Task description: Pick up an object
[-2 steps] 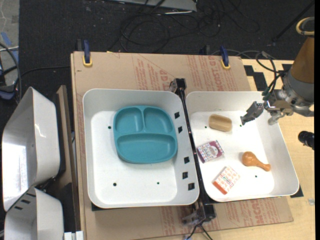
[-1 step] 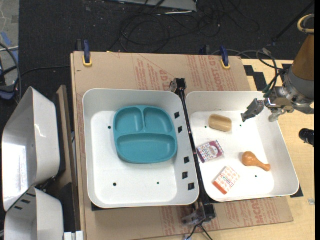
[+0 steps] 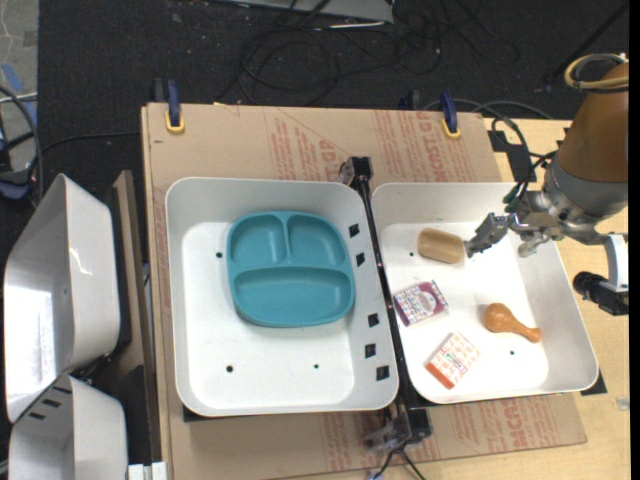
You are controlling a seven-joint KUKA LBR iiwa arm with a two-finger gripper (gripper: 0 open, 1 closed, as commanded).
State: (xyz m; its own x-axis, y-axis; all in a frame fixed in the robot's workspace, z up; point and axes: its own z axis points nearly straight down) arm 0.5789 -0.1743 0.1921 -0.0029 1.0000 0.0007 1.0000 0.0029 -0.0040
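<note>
The claw [image 3: 505,236] hangs over the right bin [image 3: 570,313], near its back edge. Its two fingers are spread apart with nothing between them. Just left of the claw lies a tan bun [image 3: 441,246]. In front of that sit a purple pack [image 3: 421,302], an orange drumstick [image 3: 509,322] and a red and white box [image 3: 452,359], all apart from each other. The left bin [image 3: 200,298] holds a blue tray [image 3: 291,269]. Both bins rest on the brown worktop [image 3: 300,140].

Teal divided plate [image 3: 291,269]; tan block [image 3: 441,246]; purple-and-white packet [image 3: 421,302]; orange-brown drumstick [image 3: 510,322]; red-and-white speckled box [image 3: 452,359]; white bins [image 3: 200,368]
</note>
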